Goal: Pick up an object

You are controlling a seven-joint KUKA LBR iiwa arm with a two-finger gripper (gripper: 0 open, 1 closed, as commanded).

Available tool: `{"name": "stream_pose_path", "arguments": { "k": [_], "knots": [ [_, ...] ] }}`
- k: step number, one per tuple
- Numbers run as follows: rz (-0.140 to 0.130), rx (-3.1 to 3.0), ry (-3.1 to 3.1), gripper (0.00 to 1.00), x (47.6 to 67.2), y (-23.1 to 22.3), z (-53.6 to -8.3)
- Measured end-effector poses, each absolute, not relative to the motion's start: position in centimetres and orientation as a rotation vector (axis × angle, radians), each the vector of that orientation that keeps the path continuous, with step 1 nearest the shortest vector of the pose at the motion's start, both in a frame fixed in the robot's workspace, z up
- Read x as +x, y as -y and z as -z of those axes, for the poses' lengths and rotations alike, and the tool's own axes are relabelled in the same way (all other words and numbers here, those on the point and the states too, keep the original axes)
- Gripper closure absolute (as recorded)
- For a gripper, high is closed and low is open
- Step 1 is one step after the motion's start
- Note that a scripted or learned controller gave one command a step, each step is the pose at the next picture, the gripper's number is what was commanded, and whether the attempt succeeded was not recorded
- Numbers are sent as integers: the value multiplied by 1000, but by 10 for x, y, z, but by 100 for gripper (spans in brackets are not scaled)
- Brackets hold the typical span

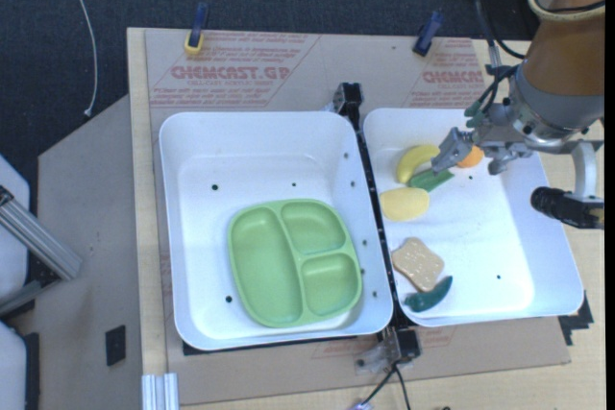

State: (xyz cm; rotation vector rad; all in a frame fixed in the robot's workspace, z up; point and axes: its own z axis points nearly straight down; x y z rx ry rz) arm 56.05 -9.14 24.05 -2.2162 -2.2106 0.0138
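My gripper (476,156) hangs low over the back of the right bin (538,293), open, its two grey fingers apart. A small orange piece (469,157) lies between them, close against the left finger (451,150). Just left of it lie a yellow banana (415,161) and a green stalk-like piece (432,178). A yellow lemon-shaped fruit (405,203) rests nearer the divider. Toward the front of the bin are a tan slice of bread (417,262) and a dark green pepper (430,295).
The left bin (192,158) holds a light green divided plate (291,259). A black clip (348,97) sits on the wall where the bins meet. The arm's orange band (567,34) and a black fitting (567,205) stand over the right bin's right side.
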Motion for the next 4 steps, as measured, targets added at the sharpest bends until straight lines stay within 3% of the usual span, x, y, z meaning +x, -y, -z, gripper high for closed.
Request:
{"name": "stream_pose_path", "arguments": {
  "k": [1, 4],
  "knots": [
    [0, -2221, 2221, 0, 563, 91, -247],
    [-5, -2218, 2217, 0, 561, 97, -90]
  ]
}}
